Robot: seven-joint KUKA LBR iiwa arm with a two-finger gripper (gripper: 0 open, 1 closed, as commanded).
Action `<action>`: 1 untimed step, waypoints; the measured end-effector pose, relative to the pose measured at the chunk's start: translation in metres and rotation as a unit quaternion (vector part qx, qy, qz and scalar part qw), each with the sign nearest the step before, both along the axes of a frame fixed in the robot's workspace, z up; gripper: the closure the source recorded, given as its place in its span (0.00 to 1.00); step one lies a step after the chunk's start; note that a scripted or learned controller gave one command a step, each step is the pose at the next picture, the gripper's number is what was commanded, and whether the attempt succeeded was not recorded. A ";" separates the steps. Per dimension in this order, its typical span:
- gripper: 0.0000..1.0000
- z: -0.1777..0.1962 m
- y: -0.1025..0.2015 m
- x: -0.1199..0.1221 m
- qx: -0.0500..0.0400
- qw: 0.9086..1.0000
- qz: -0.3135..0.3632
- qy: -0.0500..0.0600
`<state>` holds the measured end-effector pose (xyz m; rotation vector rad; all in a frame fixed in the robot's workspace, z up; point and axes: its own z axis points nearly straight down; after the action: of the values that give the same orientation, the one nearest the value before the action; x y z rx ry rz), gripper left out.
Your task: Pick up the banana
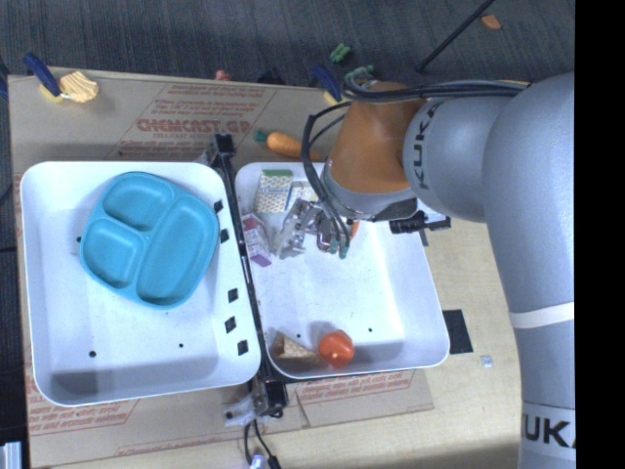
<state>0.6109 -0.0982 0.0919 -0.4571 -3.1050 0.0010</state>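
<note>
Grey arm [488,145] hangs low over our right bin [410,291], pincer [317,228] presumably hunting the banana (whether open or gripping, we cannot tell).

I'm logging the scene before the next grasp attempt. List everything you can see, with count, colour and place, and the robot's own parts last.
Left bin: one, white, left half of bench.
Right bin: one, white, beside it.
Divided plate: one, blue, in left bin.
Packet: one, pale with green top, far end of right bin.
Round fruit: one, orange-red, near wall of right bin.
Brownish item: one, touching the fruit's left; kind unclear.
Orange object: one, on cardboard beyond right bin.
Banana: none identifiable.
Arm: one, grey with orange band, from right.
Gripper: one, over right bin's far half.
</note>
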 end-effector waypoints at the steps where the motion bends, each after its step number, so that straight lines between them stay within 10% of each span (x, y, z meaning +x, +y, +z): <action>1: 1.00 0.000 0.006 0.007 0.000 0.974 0.228 -0.002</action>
<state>0.6175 -0.0921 0.0923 0.2637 -3.1319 0.0007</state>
